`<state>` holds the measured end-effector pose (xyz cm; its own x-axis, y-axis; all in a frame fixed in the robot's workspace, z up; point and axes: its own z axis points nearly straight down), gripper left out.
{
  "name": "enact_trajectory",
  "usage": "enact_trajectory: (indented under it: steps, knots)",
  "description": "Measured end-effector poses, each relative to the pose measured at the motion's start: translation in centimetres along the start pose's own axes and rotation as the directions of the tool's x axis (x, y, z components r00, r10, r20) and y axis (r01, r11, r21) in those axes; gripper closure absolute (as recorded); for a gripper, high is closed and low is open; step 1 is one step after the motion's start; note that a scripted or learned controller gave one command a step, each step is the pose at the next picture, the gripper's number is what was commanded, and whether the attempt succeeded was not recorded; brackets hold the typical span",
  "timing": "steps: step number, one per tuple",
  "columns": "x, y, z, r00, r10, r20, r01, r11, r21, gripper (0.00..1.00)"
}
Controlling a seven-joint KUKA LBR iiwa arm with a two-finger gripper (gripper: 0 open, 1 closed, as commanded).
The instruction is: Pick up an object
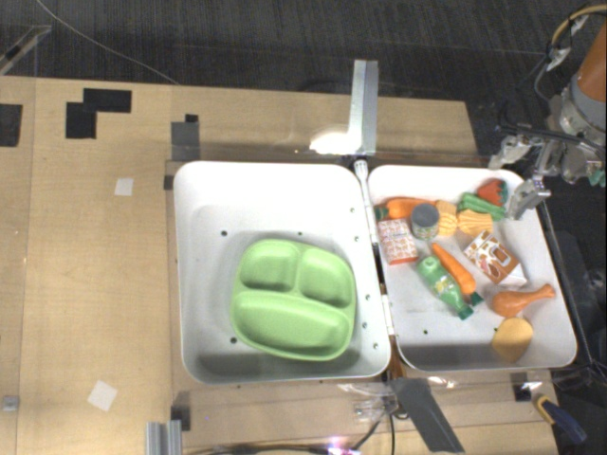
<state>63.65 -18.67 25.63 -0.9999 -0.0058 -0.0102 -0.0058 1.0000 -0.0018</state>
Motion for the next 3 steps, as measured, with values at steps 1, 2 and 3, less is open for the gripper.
enact_trajectory:
  steps: [1,2,3]
  knots:
    - [3.2,1.6,11.4,0.997,-0.080,-0.008,0.080,0.997,-0.004,0.00]
    - [6.6,6.9,16.6,0.998,-0.055,0.006,0.055,0.998,0.000,0.00]
    - [6.1,7.1,15.0,0.998,-0.062,0.024,0.062,0.998,0.003,1.00]
